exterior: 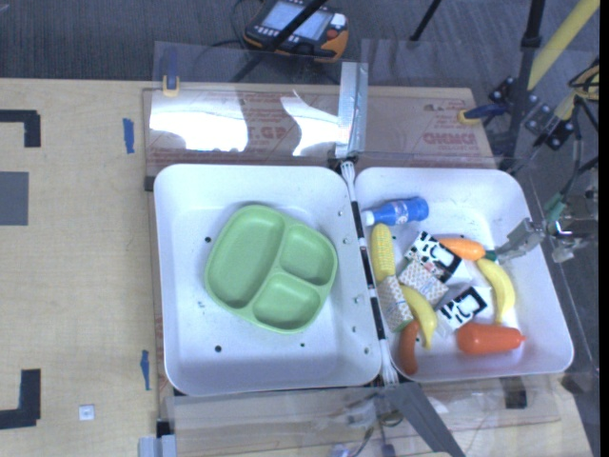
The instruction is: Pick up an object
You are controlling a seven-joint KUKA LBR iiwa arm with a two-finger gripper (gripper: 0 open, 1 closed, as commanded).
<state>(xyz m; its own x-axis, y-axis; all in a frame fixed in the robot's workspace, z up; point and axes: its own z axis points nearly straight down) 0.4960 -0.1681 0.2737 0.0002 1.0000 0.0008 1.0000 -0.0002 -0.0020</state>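
Observation:
The right bin (pixel 457 177) holds a pile of toy food. A blue bottle (pixel 403 210) lies at its back, with a yellow corn cob (pixel 382 250) just left of it. An orange carrot (pixel 463 248), two bananas (pixel 501 288) (pixel 422 314), two black-and-white boxes (pixel 433 255) (pixel 466 305), a red-orange pepper (pixel 490 339) and a reddish sausage (pixel 407 347) lie toward the front. My gripper (pixel 529 237) hangs at the bin's right rim, just right of the carrot, with nothing seen in it.
The left bin (pixel 181 255) carries a green divided plate (pixel 271 268). A hand-held controller (pixel 295 25) lies behind the bins. Tripod legs and yellow-grey rigging (pixel 557 112) crowd the right side beyond the bin.

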